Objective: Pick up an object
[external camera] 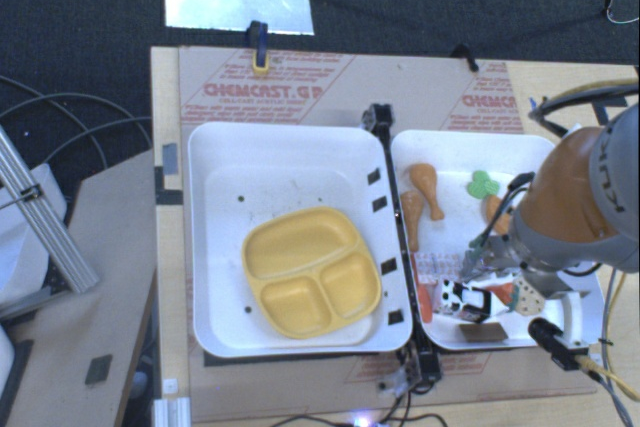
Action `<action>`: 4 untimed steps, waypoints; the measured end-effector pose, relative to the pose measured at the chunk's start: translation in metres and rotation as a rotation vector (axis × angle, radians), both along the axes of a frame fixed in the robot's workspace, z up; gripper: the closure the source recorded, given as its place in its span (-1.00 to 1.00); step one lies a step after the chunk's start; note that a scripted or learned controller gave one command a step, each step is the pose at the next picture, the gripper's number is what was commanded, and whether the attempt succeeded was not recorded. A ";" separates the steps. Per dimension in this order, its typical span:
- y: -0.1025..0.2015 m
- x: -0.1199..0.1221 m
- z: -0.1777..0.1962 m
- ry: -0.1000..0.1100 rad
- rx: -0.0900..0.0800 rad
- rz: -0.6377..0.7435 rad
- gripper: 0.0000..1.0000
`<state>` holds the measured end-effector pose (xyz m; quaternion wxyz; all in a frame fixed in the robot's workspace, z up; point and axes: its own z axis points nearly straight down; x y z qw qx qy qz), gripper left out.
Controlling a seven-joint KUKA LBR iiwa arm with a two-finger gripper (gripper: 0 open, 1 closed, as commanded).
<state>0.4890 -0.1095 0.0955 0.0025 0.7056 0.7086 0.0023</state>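
End effector [478, 267] is lowered into the right bin [455, 147] over a black-and-white object [460, 296] near its front wall, its grip state apparently obscured; yellow divided tray [310, 270] lies in the left bin [215, 215].

left bin [215, 215]: yellow tray [310, 270] central | right bin [455, 143]: toys crowd

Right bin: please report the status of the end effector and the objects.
End effector low in right bin, fingers unclear. Black-and-white toy just beside it. Drumstick, green piece lie apart. No grasp seen.
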 end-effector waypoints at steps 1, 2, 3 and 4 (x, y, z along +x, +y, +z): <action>0.000 0.001 0.010 -0.002 0.000 0.002 1.00; 0.000 0.002 0.020 -0.005 0.001 0.005 1.00; 0.014 0.000 -0.009 -0.003 -0.008 -0.004 1.00; 0.011 0.001 0.003 -0.009 -0.010 -0.005 1.00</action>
